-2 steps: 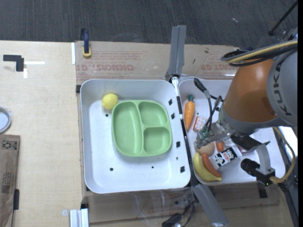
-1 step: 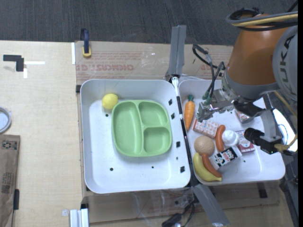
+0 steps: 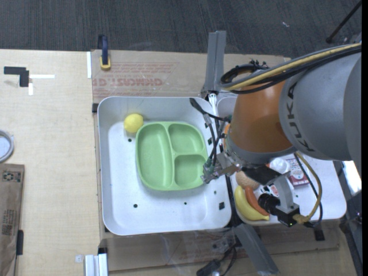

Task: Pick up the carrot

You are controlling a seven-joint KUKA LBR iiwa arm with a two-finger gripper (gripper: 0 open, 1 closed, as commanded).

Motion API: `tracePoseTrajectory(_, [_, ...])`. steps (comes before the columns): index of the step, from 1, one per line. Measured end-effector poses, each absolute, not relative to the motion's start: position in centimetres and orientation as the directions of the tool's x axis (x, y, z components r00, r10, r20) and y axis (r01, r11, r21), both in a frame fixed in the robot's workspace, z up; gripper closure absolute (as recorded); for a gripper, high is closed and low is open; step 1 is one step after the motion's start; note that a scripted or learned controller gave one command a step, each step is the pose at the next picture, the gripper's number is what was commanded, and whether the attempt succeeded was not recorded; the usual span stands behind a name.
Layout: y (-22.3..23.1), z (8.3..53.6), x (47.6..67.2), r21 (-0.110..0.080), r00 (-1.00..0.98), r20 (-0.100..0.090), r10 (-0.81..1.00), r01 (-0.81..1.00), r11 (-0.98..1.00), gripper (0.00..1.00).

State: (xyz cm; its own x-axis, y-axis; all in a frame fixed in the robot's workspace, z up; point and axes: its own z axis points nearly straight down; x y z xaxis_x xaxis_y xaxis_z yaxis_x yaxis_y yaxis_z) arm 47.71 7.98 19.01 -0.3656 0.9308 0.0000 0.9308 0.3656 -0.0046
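Black letters reading "KUKA" run along the grey arm, whose smooth orange band bulges over the near left corner of the right bin. Reversed red print on the cardboard sheet behind the bins cannot be read with certainty. The carrot, a short orange taper, lies at the right bin's near left corner, against a curved yellow banana and just beside a round tan piece. The gripper sits low over the right edge of the glossy green three-compartment plate in the left bin; its state cannot be told. A matte yellow lemon rests at the plate's far left corner.
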Motion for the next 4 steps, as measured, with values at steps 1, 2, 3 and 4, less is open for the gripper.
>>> tracePoseTrajectory(1, [1.7,27.5,47.9,-0.001,-0.311,-0.002,0.950,0.950,0.311,1.00])
tracePoseTrajectory(2, [-7.9,19.0,49.5,-0.006,-0.222,0.000,0.975,0.975,0.222,1.00])
tracePoseTrajectory(3, [-0.4,20.9,47.8,-0.003,-0.143,-0.001,0.990,0.990,0.143,1.00])
tracePoseTrajectory(4, [10.2,17.3,47.7,-0.006,-0.189,-0.001,0.982,0.982,0.189,1.00])
